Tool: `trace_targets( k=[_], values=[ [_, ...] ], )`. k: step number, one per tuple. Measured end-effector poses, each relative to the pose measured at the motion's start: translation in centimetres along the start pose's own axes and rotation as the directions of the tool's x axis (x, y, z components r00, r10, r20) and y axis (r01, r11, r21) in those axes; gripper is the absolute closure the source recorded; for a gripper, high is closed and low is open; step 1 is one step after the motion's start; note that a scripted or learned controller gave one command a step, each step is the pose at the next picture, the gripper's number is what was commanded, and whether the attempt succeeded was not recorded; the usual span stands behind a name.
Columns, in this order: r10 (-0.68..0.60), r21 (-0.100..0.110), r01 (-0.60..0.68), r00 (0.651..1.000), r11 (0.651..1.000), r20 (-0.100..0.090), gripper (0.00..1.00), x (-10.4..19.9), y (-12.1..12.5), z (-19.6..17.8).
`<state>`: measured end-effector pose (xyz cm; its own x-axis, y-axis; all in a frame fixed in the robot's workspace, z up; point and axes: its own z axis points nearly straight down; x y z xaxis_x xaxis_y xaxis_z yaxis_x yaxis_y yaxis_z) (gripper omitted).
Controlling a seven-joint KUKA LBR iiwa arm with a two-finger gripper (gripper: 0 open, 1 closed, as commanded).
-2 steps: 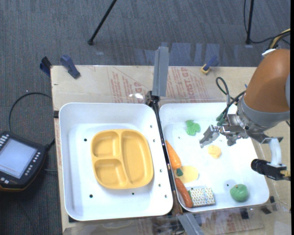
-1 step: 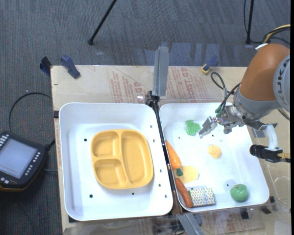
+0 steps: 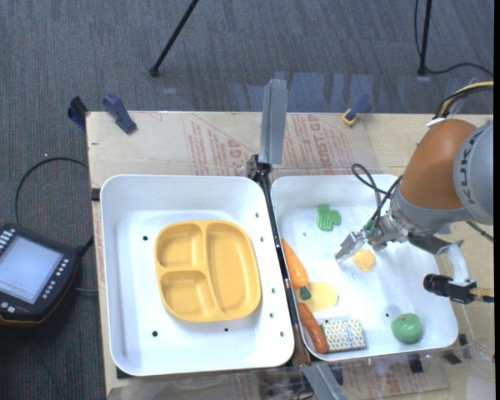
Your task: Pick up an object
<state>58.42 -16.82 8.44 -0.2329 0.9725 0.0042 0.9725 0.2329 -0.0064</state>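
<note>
Looks like the gripper [image 3: 356, 248] is hanging low over the right bin [image 3: 417, 340], jaws spread and holding nothing, with a yellow block [image 3: 364, 261] sitting just below them, probably because that's the pick it's lining up.

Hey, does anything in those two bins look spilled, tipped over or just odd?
Nothing looks spilled or broken. The yellow divided plate lies flat in the left bin. In the right bin, two carrots lie along the left wall, and the other toys lie loosely scattered.
</note>
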Motion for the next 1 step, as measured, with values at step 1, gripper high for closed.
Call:
trace_targets(
  k=[1],
  values=[
    [0.006, -0.004, -0.006, 1.000, 1.000, 0.001, 1.00, -0.14, 0.06, -1.21]
  ],
)
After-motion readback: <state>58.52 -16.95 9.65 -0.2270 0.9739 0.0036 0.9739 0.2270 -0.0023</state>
